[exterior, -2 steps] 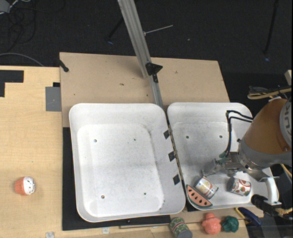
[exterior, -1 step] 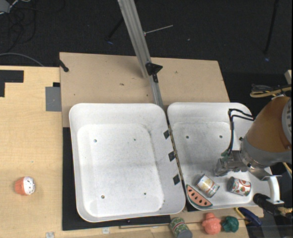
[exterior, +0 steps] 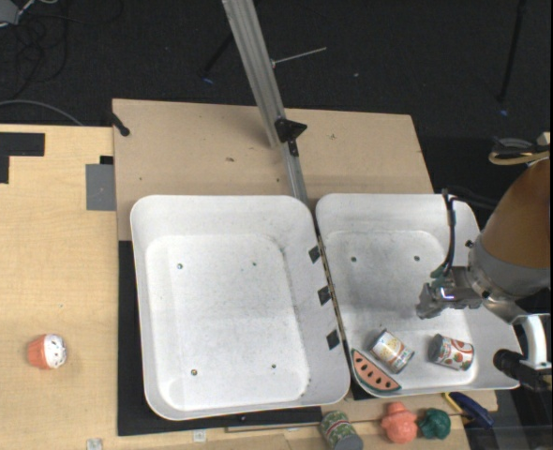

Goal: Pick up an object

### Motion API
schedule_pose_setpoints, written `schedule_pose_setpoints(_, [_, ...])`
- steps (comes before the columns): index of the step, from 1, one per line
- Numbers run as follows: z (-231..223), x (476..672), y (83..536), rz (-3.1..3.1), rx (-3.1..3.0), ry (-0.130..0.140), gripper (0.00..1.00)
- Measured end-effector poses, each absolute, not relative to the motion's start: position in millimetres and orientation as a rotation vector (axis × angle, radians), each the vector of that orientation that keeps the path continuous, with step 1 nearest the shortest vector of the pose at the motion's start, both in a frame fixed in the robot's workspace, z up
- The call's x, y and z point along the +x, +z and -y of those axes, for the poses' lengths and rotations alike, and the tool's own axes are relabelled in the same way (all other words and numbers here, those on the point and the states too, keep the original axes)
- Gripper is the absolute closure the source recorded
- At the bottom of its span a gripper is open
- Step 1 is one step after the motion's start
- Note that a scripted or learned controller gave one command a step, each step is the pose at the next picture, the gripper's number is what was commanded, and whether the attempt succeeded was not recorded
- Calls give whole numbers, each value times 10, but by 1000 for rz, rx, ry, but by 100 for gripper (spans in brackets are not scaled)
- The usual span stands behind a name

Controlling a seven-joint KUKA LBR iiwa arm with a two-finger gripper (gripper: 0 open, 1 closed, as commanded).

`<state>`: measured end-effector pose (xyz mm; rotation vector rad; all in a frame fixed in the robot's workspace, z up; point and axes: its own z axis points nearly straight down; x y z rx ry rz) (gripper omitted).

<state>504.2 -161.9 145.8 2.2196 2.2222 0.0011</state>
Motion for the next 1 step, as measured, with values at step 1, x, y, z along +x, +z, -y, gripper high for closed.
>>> schedule_pose_setpoints(1, [1606, 5023, 2081, -2221, 2218, 3, 100])
